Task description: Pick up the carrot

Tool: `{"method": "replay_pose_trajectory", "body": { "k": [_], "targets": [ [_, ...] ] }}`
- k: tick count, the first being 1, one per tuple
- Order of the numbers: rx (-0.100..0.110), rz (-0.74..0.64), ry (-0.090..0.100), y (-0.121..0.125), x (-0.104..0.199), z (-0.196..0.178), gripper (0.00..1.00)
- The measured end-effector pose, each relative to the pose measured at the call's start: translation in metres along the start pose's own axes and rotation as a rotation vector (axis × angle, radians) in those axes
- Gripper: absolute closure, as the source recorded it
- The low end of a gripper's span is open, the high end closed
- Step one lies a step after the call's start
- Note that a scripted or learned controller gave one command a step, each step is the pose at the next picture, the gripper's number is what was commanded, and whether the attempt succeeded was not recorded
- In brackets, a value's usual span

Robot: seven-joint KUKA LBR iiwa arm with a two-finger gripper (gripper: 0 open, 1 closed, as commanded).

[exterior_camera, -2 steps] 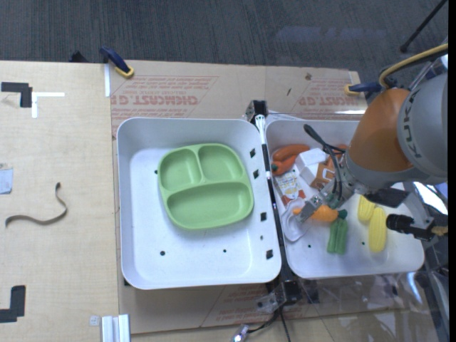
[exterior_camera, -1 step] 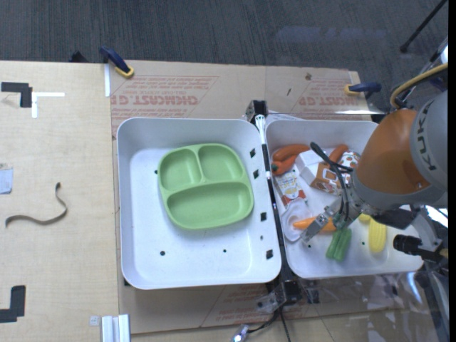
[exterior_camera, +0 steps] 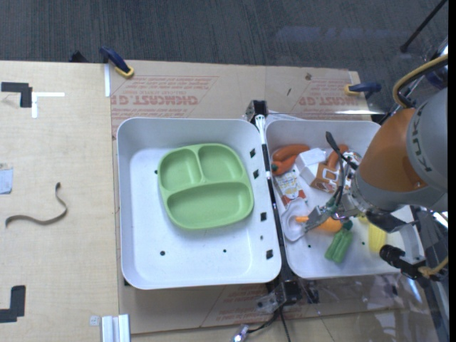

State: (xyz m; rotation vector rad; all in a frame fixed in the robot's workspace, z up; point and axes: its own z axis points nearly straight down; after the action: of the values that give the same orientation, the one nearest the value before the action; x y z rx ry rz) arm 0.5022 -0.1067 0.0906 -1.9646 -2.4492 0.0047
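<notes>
In the right bin (exterior_camera: 299, 262), an orange carrot (exterior_camera: 290, 152) lies near the back left corner, with a second orange piece (exterior_camera: 283, 166) just in front of it. Another orange, carrot-like piece (exterior_camera: 324, 226) lies in the middle of the bin, its tip pointing left. My gripper (exterior_camera: 333, 209) hangs low over that middle piece, directly above it or touching it. The wrist and the grey-and-orange arm (exterior_camera: 392, 162) hide the bin's right part.
A green stick-shaped item (exterior_camera: 340, 246) and a yellow item (exterior_camera: 375, 238) lie near the right bin's front. Snack packets (exterior_camera: 288, 185) and an orange-brown pack (exterior_camera: 326, 178) lie around the carrots. The left bin (exterior_camera: 135, 262) holds a green divided plate (exterior_camera: 205, 184).
</notes>
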Motion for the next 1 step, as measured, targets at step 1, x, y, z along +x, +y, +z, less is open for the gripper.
{"method": "replay_pose_trajectory", "body": {
  "k": [1],
  "targets": [
    [0.004, -0.004, -0.001, -0.0004, -0.0002, -0.0080, 1.00]
  ]
}}
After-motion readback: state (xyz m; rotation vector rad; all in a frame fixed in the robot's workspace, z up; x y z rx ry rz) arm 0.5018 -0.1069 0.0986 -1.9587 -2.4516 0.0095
